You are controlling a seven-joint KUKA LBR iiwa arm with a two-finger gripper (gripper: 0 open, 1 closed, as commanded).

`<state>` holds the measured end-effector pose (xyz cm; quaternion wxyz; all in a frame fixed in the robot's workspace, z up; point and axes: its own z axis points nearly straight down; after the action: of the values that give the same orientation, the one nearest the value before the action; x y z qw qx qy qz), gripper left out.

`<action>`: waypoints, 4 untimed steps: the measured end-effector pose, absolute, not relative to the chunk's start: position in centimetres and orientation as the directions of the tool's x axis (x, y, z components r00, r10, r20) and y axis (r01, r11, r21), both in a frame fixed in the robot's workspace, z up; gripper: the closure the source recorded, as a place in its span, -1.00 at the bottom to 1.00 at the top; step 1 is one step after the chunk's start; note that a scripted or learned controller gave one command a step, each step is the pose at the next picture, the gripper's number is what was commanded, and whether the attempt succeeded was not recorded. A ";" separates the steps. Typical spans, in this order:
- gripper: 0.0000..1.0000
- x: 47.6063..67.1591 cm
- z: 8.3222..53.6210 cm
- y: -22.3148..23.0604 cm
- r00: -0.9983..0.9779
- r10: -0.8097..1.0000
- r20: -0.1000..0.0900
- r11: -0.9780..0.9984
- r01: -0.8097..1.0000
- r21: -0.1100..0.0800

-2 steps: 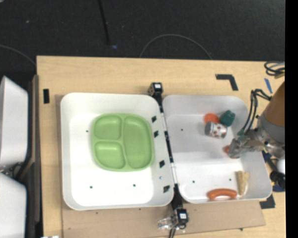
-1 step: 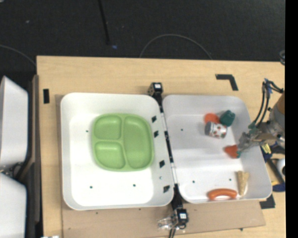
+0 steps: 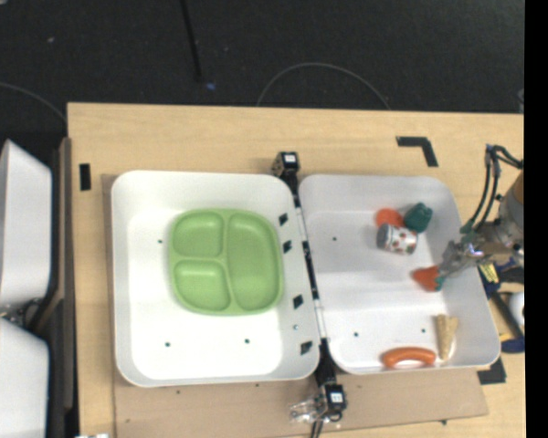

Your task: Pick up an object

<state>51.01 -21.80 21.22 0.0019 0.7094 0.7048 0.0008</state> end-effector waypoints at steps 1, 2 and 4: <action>1.00 53.2 22.6 -17.6 -0.007 1.000 0.000 0.007 1.000 0.003; 1.00 55.5 23.9 -12.6 -0.008 1.000 0.001 0.008 1.000 0.004; 1.00 59.3 25.7 -2.4 -0.008 1.000 0.001 0.008 1.000 0.003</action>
<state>59.34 -2.42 25.74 0.0007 0.7044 0.7098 0.0016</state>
